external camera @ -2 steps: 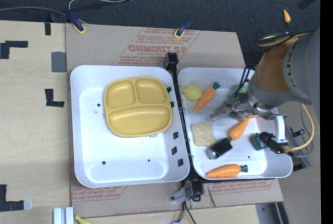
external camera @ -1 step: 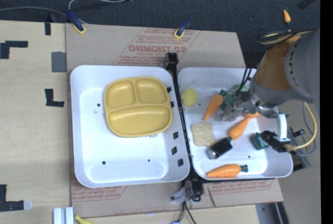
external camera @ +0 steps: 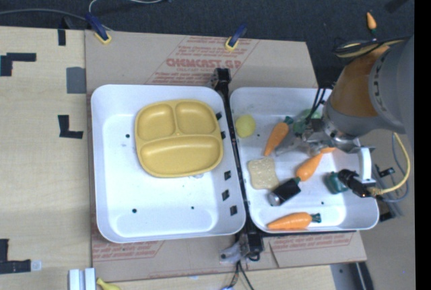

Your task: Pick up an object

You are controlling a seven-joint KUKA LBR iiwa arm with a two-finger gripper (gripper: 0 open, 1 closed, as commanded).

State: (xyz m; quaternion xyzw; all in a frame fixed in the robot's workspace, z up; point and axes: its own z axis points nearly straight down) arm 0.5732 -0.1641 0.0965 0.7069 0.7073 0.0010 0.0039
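Arm reaching into the right bin (external camera: 350, 218) among 3 carrots.
The gripper (external camera: 304, 132) sits low at the bin's far right, beside the far carrot (external camera: 275, 138) and just above the middle carrot (external camera: 310, 165); I cannot tell its state. The near carrot (external camera: 292, 220) lies along the near edge. A yellow ball (external camera: 245, 125) hugs the left wall. The left bin (external camera: 114, 214) holds a yellow divided plate (external camera: 179, 137), with open floor toward its near edge.

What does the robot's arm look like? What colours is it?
The arm is fat and round, like a big pipe. Most of it is grey, with a wide orange band just above the wrist. Its gripper is small, dark and silvery metal, and yellowish cables loop beside the arm.
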